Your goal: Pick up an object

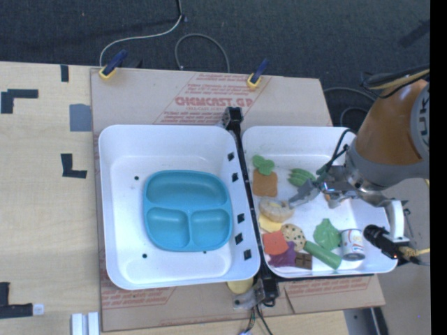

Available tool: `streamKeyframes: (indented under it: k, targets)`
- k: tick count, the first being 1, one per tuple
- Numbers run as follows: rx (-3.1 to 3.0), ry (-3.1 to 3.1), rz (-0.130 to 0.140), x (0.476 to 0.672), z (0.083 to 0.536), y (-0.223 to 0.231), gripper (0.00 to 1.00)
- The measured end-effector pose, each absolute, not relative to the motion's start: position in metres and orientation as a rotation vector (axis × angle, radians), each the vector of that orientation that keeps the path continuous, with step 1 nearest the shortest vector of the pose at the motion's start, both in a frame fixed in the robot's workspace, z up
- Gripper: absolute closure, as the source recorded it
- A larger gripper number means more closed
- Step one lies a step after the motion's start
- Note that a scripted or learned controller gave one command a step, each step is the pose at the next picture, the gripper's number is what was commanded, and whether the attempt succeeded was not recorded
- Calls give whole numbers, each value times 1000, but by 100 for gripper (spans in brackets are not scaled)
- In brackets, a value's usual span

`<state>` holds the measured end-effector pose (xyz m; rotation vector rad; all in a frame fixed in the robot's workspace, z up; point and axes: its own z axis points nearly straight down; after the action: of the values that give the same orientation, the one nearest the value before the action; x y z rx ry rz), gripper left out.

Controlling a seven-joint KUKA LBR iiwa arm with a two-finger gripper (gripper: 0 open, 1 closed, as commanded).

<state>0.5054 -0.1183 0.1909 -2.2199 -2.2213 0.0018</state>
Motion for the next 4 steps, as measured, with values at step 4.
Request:
streamKeyframes:
  k: [4]
  targets:
    - [-2215, -2226, -3, 580, 189, -25, 0]
